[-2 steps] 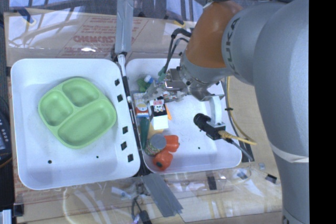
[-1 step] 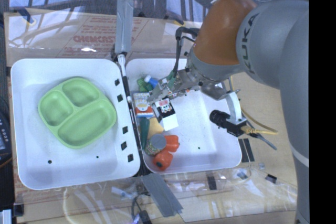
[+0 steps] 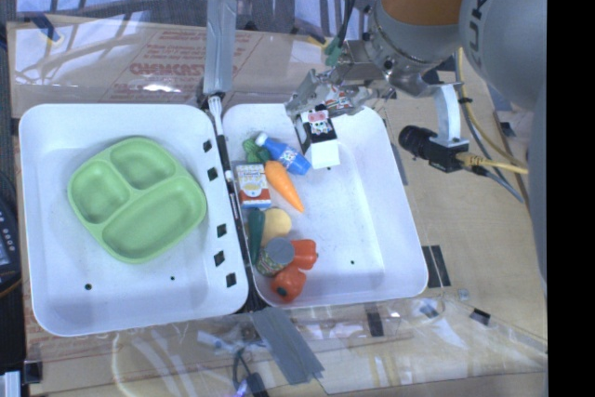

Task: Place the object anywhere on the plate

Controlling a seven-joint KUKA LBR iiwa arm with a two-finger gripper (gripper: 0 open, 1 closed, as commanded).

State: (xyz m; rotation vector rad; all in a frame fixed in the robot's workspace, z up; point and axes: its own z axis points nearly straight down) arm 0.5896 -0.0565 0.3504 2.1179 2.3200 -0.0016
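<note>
Fingers [image 3: 321,112] clamped on small white carton [image 3: 321,142], hanging over right bin [image 3: 372,228] | below fingers: blue bottle [image 3: 284,155], carrot [image 3: 284,185], juice box [image 3: 252,184] | well left of fingers: green divided plate [image 3: 136,198] in left bin [image 3: 56,293]

Matt green plastic plate [image 3: 137,198] in a smooth white bin [image 3: 56,293].
</note>
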